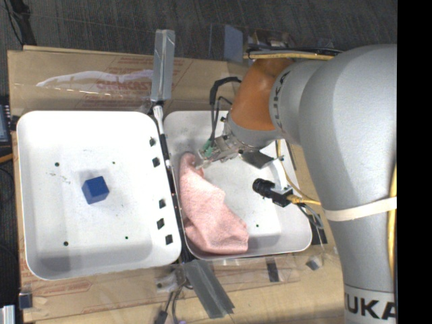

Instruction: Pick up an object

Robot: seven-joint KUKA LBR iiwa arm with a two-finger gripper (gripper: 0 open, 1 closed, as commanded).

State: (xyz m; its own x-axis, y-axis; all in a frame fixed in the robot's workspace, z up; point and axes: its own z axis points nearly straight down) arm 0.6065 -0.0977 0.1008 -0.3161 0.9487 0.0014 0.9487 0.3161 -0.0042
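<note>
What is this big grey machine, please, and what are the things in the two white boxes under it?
The grey machine is a robot arm with an orange band above its wrist. It reaches in from the right side of the picture. One camera, fixed above the bench, looks down at a slant. On the bench stand two shallow white bins side by side. The left bin holds a small blue cube. The right bin holds a crumpled pink cloth. The arm's gripper is low in the right bin, at the upper end of the cloth. I cannot tell from here whether it holds the cloth.
</note>
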